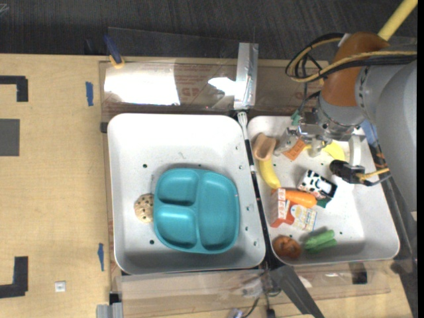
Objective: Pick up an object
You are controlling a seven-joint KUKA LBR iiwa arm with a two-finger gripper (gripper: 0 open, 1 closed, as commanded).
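The arm reaches in from the right and its tool [303,135] hangs low over the far end of the right bin [377,240], just above a small orange piece [293,150]; whether the tool is spread or pressed together I cannot tell, since the wrist hides it. The candidates all lie in that bin: a tan cup-like piece [264,146] beside the divider, a banana [267,173] just below it, a black-and-white toy [319,183], a carrot [306,198] lying on a small carton [292,212], a green piece [318,240] and a brown round fruit [287,246] at the near end. The left bin [132,138] holds a teal divided plate [197,209] and a cookie [143,207]. The orange piece looks like the nearest target. To do this well, centre over it, come straight down clear of the tan piece, and close fully before lifting
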